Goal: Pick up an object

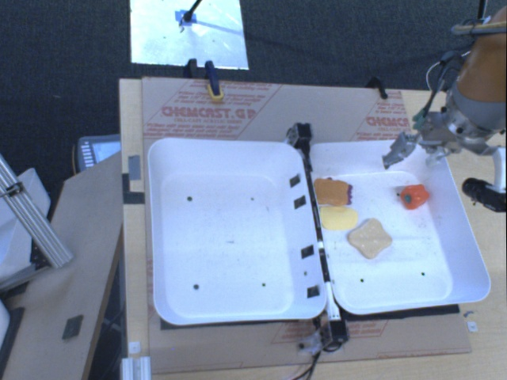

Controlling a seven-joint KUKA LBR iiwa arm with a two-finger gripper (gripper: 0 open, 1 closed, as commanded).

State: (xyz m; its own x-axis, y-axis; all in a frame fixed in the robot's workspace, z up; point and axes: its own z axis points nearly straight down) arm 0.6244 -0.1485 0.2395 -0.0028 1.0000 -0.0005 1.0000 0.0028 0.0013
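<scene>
The right bin (pixel 444 287) holds several small objects. An orange block with a purple edge (pixel 333 191) lies by the bin's left wall, with a flat yellow piece (pixel 339 218) just in front of it. A tan, cookie-like piece (pixel 370 238) sits near the middle. A small red-orange object with a green tip (pixel 413 196) lies toward the right. My gripper (pixel 414 153) hangs above the bin's far right part, just behind the red-orange object. Its fingers are spread open with nothing between them.
The left bin (pixel 170 291) stands beside the right one, joined by a dark divider with clips (pixel 310 228). Both rest on a cardboard sheet (pixel 261 105). A yellow clamp (pixel 214 85) sits at the sheet's far edge. A metal rail (pixel 32 220) leans at the left.
</scene>
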